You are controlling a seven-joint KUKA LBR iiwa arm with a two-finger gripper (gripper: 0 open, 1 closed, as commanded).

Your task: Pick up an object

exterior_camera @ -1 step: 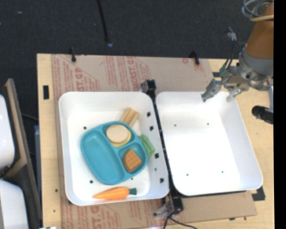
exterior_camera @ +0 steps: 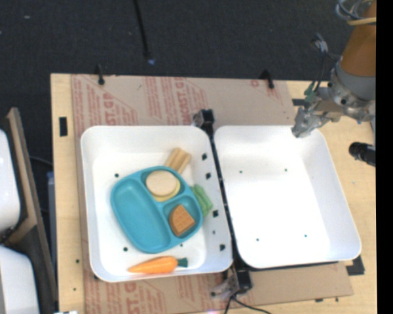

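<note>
**Gripper at far corner of right bin; objects all in left bin**

Candidate objects sit in the left bin (exterior_camera: 95,175). A blue divided tray (exterior_camera: 141,218) lies near its centre, long axis running diagonally from upper right to lower left. In its upper compartment: a round tan disc (exterior_camera: 162,183). In its lower-right compartment: a brown, waffle-like square (exterior_camera: 182,220). The large left compartment shows bare blue.

A tan ridged block (exterior_camera: 177,159) lies just beyond the tray's upper edge, touching or nearly touching it, long axis tilted up and to the right. A green piece (exterior_camera: 204,200) sits against the tray's right edge. A toy carrot (exterior_camera: 154,265) lies near the bin's front wall, apart from the tray, long axis close to horizontal, green top to the right, orange tip to the left.

Gripper (exterior_camera: 302,127): over the upper right corner of the right bin (exterior_camera: 327,241), at the rim. Jaw state: cannot tell, the tip is small and blurred. Nothing seen held in it. It is well apart from every object.

Both bins rest on a cardboard sheet (exterior_camera: 137,100) on the bench.
</note>
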